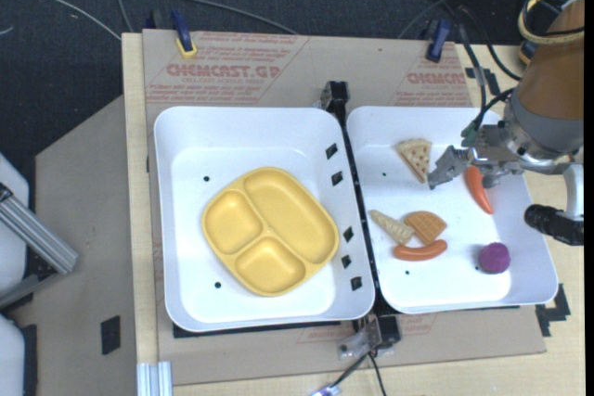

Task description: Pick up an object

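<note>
Beside the pizza slice (415,157) in the right bin (529,290), the gripper (461,164) hangs with fingers spread, holding nothing. Just right of it lies the toy carrot (479,188) (light, stiff, probably slick plastic), best pinched across its middle.

Desk (139,199) bearing 2 white bins. Left bin (176,144): 1 yellow 3-compartment tray (269,230). Right bin (529,283): waffle wedge (415,156), ice-cream cone (390,224), toast-like piece (426,223), sausage (419,249), purple ball (494,257), orange carrot (479,188). End effector (461,164) hangs over the right bin beside the carrot, fingers spread, holding nothing.
</note>
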